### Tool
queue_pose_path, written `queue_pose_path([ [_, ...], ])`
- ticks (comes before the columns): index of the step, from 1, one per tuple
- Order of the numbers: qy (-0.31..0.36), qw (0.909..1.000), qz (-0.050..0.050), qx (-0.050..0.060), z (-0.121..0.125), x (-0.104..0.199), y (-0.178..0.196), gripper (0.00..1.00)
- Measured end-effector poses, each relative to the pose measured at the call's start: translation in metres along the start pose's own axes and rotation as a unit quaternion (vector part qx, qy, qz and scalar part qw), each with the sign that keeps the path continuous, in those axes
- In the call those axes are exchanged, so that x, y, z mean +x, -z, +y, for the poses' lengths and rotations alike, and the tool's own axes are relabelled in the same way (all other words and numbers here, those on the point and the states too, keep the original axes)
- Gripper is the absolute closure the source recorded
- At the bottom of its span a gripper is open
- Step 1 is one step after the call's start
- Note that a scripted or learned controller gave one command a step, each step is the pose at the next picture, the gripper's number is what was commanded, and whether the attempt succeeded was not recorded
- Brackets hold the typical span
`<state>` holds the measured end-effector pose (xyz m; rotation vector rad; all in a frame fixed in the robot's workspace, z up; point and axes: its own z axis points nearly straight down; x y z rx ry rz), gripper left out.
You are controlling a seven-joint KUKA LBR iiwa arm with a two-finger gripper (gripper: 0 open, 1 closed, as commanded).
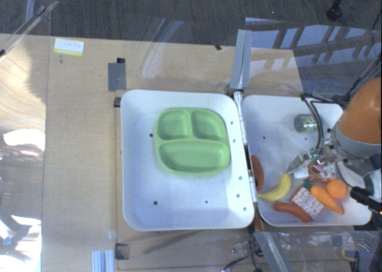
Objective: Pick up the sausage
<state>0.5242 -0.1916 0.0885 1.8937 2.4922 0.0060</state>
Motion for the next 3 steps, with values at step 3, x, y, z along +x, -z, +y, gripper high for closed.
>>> queue_pose_path([
  [3, -0.004, 1.0, 0.001, -0.002, -0.016, 0.064, 0.002, 0.0],
])
